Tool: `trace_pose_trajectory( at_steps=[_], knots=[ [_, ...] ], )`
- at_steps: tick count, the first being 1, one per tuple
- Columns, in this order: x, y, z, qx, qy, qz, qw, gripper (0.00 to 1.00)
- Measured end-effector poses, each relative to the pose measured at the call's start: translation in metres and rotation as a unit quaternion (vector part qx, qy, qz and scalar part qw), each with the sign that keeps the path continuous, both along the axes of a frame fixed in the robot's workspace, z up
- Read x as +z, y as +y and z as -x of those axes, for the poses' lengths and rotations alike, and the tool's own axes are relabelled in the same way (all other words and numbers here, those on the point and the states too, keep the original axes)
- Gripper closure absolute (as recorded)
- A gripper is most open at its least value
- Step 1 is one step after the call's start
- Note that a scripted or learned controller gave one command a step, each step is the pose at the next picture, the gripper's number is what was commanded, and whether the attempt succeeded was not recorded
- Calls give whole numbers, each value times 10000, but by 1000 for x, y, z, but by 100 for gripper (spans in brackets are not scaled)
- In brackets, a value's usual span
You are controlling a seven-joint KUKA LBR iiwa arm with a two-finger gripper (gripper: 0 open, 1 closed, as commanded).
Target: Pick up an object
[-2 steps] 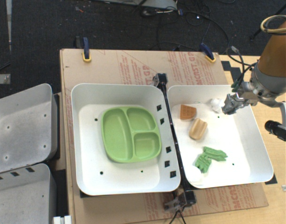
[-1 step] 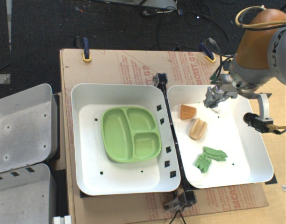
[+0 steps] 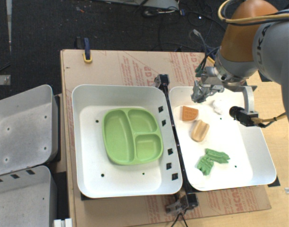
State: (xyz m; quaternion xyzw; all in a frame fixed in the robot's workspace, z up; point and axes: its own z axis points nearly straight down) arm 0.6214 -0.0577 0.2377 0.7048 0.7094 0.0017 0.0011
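Nearest the gripper is an orange wedge, lying just below and a touch left of it on the floor of the right bin — close, but apart from it. Just below that wedge, tilted, lies a tan bread-like piece, nearly touching it. Further down from the gripper, well apart, sits a green bean-like bundle, sprawled in the lower half of the same bin. A small white lump rests just right of the gripper, and beyond it a black fitting hangs off the arm.

The gripper hovers low over the bin's upper left corner, pointing down — whether it is open or closed cannot be told from this angle, and nothing can be seen held in it.

Off to the gripper's left, across the black divider, the left bin holds a green divided plate with three compartments, lying flat. Both bins rest on a brown board on the tabletop.
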Motion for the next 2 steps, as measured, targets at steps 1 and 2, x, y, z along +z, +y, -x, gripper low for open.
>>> trace_pose_trajectory(
  at_steps=[1,2],
  knots=[
    [9,54,-10,8,5,-5,10000,100],
    [-6,109,-15,5,23,1,10000,100]
  ],
)
